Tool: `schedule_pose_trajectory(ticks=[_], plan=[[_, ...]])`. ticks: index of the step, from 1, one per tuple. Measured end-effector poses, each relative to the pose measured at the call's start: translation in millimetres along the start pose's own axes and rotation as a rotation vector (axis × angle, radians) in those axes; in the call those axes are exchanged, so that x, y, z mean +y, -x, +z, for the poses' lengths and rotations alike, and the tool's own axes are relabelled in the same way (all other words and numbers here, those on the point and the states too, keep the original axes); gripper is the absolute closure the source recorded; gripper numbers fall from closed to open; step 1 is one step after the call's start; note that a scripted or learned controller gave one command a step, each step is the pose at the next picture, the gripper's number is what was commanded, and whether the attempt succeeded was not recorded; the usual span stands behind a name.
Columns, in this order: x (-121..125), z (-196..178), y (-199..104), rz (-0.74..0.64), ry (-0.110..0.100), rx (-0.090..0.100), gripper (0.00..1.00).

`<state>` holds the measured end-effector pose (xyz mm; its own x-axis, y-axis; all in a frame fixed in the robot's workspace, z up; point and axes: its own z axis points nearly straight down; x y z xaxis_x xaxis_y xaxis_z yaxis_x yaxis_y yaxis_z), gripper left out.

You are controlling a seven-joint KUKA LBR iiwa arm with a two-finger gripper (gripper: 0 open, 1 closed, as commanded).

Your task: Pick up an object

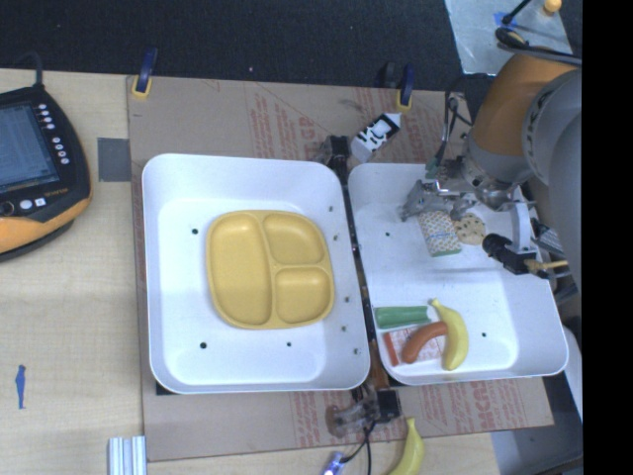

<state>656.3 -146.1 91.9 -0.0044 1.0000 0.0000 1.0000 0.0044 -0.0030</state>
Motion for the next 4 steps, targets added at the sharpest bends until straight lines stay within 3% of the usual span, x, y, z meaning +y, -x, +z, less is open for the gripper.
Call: schedule_pose_trajectory(ticks=[1,2,3,4], plan=[[-20,0,18,0.000,0.000,0.001,0.00],[-20,-10,18,-0.001,-0.004,0.001,1.00],[0,-49,-39,0.001,0.001,0.001,1.00],[0,-100,-97,0.001,0.001,0.001,1.00]])
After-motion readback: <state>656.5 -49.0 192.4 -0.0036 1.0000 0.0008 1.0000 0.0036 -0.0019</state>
